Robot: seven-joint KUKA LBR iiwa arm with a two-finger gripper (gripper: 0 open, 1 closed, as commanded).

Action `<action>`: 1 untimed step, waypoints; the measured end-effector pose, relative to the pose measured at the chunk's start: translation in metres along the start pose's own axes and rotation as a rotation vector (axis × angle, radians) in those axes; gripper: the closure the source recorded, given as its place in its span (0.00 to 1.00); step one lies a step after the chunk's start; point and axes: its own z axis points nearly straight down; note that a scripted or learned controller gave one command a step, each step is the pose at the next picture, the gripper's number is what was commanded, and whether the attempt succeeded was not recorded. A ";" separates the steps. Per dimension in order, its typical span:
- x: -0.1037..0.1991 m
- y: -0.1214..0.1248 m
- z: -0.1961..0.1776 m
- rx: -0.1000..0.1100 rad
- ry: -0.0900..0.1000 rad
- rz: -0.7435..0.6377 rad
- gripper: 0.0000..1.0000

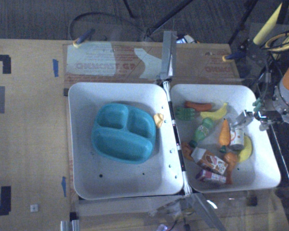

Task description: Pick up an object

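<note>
The right bin (267, 170) holds a heap of toy food. At the back lie a red-orange sausage (198, 105), a yellow banana (216, 112) and a green piece (185, 113). A green bottle (203, 129) lies in the middle. An orange carrot (224, 132), a small white can (237, 138) and a second banana (246, 149) sit toward the right. Brown packets (212, 162) lie at the front. My gripper (243, 119) reaches in from the right and hangs just above the can and the carrot. Nothing shows in its grasp.
The left bin (82, 177) holds a blue divided plate (124, 132), with a small yellow piece (158, 120) by its right wall. A metal divider (174, 129) runs between the bins. The arm and its cables (274, 105) crowd the right bin's far right rim.
</note>
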 end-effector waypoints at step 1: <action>-0.016 -0.003 -0.098 -0.003 -0.003 0.187 0.00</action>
